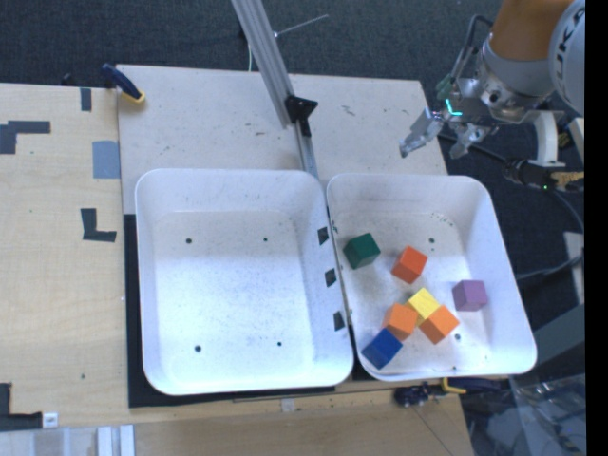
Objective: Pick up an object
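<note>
- A blue and yellow clamp (124,83) lies at the far left corner of the pale board (209,112) behind the bins.
- The left bin (152,255) is a shallow white tray with dark specks on its floor.
- A slanted metal bar (271,50) runs down from the top edge to the seam between the two bins.
- The right bin (494,245) sits touching the left one and holds all the blocks.
- A green block (362,250) lies nearest the seam, in the far left part of the right bin.
- A blue block (382,348) sits at the near edge, touching an orange block (402,320).
- A yellow block (423,304) rests just beside that orange one, with a second orange block (439,325) against its right side.
- A third orange block (409,264) stands alone, between the green block and the cluster.
- A purple block (469,294) lies apart near the right wall.
- The gripper (425,136) hangs above the board, beyond the far rim of the right bin, well apart from every block. Whether its fingers are apart or together cannot be told; nothing is seen between them.
- The arm (532,27), grey with an orange band, enters at the upper right.
</note>
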Motion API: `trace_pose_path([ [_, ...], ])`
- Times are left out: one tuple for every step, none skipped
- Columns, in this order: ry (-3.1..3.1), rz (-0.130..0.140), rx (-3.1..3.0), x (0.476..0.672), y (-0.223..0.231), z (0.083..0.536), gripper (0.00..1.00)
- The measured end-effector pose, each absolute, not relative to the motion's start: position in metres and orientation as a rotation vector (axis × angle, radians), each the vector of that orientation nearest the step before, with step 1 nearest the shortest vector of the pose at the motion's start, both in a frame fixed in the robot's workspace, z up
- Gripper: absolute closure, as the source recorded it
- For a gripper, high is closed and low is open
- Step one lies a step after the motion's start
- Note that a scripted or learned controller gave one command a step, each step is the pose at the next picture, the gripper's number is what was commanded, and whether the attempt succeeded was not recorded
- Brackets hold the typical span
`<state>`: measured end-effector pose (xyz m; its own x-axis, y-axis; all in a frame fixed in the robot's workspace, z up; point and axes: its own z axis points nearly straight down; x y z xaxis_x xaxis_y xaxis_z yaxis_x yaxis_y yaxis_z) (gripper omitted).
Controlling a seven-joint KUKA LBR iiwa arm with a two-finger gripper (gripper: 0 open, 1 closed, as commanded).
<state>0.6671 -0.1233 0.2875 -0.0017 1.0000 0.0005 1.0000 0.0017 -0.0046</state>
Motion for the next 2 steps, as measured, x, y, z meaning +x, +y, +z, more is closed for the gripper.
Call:
trace_pose_path([
  [-2.224,0.002,-2.219,0.668,-0.124,0.29,0.0],
  [-2.221,0.008,-2.216,0.674,-0.116,0.232,0.0],
])
